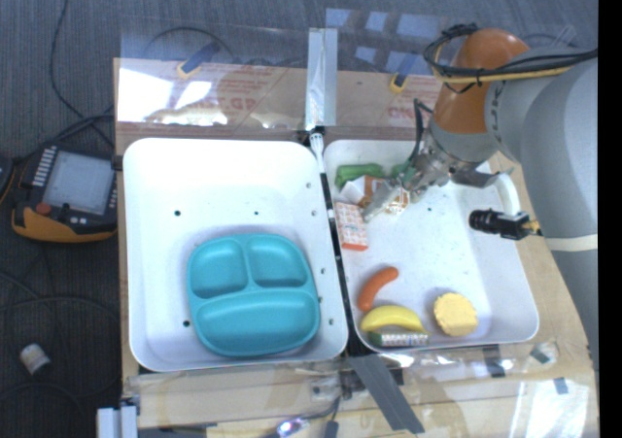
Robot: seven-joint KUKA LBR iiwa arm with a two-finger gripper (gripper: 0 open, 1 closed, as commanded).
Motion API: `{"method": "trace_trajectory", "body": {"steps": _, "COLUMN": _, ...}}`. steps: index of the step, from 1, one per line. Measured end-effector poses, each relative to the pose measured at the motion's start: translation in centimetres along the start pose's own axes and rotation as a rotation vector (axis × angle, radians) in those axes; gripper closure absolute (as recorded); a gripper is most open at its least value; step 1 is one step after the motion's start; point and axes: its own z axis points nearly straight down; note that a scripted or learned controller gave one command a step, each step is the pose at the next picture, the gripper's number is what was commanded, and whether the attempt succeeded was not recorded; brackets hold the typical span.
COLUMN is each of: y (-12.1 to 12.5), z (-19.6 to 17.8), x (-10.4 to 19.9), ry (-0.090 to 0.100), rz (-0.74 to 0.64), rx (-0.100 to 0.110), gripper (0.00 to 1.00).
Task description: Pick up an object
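The right bin (505,261) holds several objects. A green piece (356,174) lies in its far left corner, with a white and orange packet (351,224) just in front of it. An orange sausage-shaped piece (377,286), a banana (390,318) and a round yellow piece (454,313) lie near the front wall. A small grey item (393,339) sits against the front rim. My gripper (395,193) is low in the bin's far left part, just right of the green piece and above the packet. A small pale item lies right at its tip.
The left bin (175,184) holds a blue divided plate (254,292) at its front. A black fitting (496,222) sticks over the right bin's right rim. The grey arm (554,145) covers the right bin's far right corner. A handheld pendant (63,193) lies on the floor at left.
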Motion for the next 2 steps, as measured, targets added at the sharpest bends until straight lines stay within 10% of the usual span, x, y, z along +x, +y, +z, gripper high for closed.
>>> {"method": "trace_trajectory", "body": {"steps": 1, "y": -0.3, "z": -0.7, "x": 0.0, "ry": 0.001, "rz": 0.0, "rx": 0.01, "gripper": 1.0}}
{"method": "trace_trajectory", "body": {"steps": 2, "y": 2.9, "z": -10.5, "x": 5.7, "ry": -0.06, "rz": -0.078, "rx": -0.058, "gripper": 1.0}}
